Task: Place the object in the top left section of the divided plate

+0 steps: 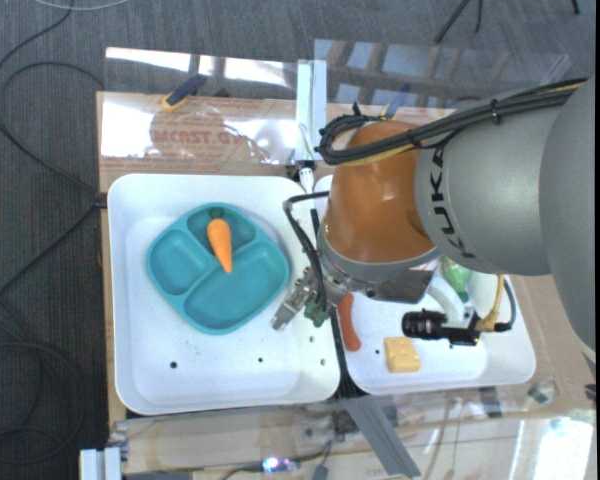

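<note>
The pincer (pixel 298 306), grip state unclear, hangs over the left bin's (pixel 140 368) right rim beside the divided plate (pixel 217 268).

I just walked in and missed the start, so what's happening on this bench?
A grey KUKA arm with an orange band reaches in over two shallow white bins. Its gripper hangs low by the divider between them, beside the teal divided plate in the left bin. An orange toy carrot lies across the plate's upper sections. A red sausage-shaped piece and a yellow block sit in the right bin.
</note>
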`<state>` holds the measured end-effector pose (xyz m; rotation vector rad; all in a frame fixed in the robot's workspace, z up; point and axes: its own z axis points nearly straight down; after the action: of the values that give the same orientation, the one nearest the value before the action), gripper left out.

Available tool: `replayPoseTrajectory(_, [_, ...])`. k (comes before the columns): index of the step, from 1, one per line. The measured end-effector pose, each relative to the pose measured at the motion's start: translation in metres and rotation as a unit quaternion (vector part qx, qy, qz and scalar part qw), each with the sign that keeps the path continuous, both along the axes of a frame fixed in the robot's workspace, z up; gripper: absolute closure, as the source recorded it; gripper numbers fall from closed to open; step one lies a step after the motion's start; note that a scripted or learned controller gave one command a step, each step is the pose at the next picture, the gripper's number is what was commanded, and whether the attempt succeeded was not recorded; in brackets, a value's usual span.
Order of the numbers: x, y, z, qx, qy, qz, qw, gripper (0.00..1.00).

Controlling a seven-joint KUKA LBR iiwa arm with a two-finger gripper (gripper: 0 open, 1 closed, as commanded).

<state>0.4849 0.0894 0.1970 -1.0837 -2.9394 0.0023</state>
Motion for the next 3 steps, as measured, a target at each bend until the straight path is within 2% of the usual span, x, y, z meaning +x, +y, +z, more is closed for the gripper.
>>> replayPoseTrajectory(1, [0.0,-0.028,-0.015,-0.002,-0.004,0.031,0.9995,1.0])
replayPoseTrajectory(2, [0.0,-0.046,-0.009,-0.0001,-0.004,0.018,0.9998,1.0])
replayPoseTrajectory(3, [-0.002,0.08,-0.055,-0.0003,-0.002,0.081,0.9967,1.0])
